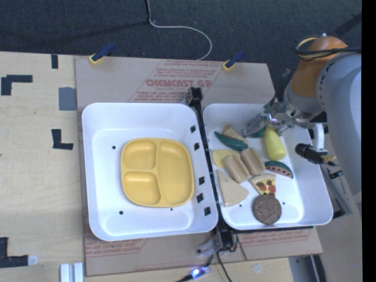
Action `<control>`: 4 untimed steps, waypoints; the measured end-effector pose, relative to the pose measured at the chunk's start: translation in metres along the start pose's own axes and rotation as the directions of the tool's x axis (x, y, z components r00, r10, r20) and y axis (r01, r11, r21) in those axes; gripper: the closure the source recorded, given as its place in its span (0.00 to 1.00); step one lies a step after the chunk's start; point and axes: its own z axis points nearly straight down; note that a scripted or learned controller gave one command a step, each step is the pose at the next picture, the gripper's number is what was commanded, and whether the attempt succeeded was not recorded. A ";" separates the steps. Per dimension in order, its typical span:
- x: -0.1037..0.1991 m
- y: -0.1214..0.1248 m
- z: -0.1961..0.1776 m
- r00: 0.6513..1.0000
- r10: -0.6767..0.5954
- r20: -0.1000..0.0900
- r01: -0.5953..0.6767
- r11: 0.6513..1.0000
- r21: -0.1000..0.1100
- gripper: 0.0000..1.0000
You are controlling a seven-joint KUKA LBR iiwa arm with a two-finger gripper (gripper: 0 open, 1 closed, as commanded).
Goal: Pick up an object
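The right bin [311, 213] holds several toy foods. Among them are a yellow lemon-like piece [274, 144], a green pepper [230, 141], two tan bread pieces [244, 164], a watermelon slice [279, 168], a pizza slice [265, 185], a pale cheese wedge [231, 190] and a round brown cookie [267, 209]. My gripper [264, 124] hangs low over the bin's far part, just above the yellow piece and to the right of the green pepper. I see nothing held in it.
The left bin [106, 216] carries a yellow divided plate [157, 172]. A black divider [202, 151] runs between the two bins. My arm's grey body [346, 116] covers the right bin's right side. A cable [176, 25] lies on the dark floor behind.
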 end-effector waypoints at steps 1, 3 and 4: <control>0.000 0.000 -0.002 1.000 0.002 0.002 -0.002 1.000 -0.002 0.00; -0.003 -0.006 -0.068 1.000 0.003 0.002 -0.003 1.000 -0.005 1.00; 0.000 -0.013 -0.115 1.000 0.003 0.001 -0.003 1.000 -0.004 1.00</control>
